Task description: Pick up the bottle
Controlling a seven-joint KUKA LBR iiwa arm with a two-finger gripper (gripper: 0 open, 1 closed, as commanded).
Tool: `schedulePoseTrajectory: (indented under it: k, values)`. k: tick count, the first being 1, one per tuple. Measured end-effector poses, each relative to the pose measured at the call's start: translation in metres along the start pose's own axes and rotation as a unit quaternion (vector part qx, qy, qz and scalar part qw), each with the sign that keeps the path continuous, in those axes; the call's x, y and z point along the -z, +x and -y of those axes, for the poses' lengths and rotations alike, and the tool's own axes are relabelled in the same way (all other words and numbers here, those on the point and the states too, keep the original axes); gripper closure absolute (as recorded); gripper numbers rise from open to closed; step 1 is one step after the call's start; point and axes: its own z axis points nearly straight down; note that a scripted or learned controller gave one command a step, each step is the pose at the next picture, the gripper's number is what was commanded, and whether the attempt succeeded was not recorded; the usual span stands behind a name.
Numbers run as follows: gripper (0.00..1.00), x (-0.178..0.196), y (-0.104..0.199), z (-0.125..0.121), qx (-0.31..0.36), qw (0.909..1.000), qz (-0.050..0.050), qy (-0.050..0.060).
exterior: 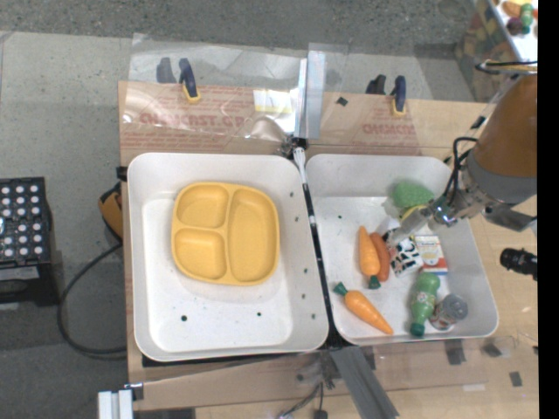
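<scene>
- Bottle [423, 301], green with a pale label band, lies in the right bin [349, 175] near its front right corner, touching nothing of the arm.
- Left bin [148, 321] holds a yellow divided plate [225, 232] with three compartments, set towards its rear.
- Arm [515, 138] comes in from the right, its orange band above the grey wrist, and leans down over the right bin's right half.
- Gripper [417, 223] points down and to the left, its tip low over the bin between a green leafy toy [409, 195] and a small black-and-white cow toy [404, 256]; whether its fingers are spread or closed cannot be told from this angle, and nothing is seen held between them.
- Bottle's long axis runs nearly front to back in the view, slightly tilted, with its cap end towards the front edge of the bin and its wider end towards the rear.
- Relative to the gripper, the bottle lies nearer the front of the bin and apart from it, with a small white carton [430, 253] between them.
- Just right of the bottle sits a grey round can [451, 309].
- Two carrots lie left of the bottle: one upright in the view [368, 251], one slanted by the front wall [367, 311].
</scene>
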Motion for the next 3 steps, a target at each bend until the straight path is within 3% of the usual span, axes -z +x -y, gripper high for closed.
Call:
schedulePoseTrajectory:
  k: [1, 2, 3]
  values:
    - [0.0, -0.064, -0.037, -0.048, -0.014, 0.9998, 0.006, -0.01]
    - [0.0, -0.084, -0.053, -0.11, -0.107, 0.9943, 0.001, 0.0]
    - [1.0, -0.074, -0.054, -0.11, -0.107, 0.9943, 0.004, 0.001]
